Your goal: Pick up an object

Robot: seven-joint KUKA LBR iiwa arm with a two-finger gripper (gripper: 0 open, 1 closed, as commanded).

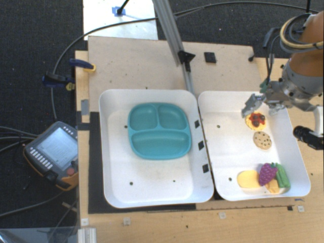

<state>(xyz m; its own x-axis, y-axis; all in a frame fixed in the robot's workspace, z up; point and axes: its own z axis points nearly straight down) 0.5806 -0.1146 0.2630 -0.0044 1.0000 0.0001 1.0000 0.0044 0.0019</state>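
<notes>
At the far left, off the bench, a grey handheld control pendant with a pale screen and orange trim (53,153) lies on the dark floor among black cables, and a blue-handled clamp with a yellow tip (76,65) grips the bench's left edge. The left shallow white plastic bin (114,186) holds a teal three-compartment plastic plate (159,130), lying flat in the bin's upper half. A slanted grey metal pole (169,27) comes down to the seam between the bins. In the right shallow white plastic bin (223,146), a small round pastry toy with red and dark topping (256,120) lies near the top, a round tan cookie with dark chips (262,140) just below it, and a cluster of yellow, purple grape and green toy food (264,176) near the bottom edge. The two-finger gripper (259,104) hangs just above the pastry toy, nothing visibly between its fingers; how far they are spread cannot be told.
</notes>
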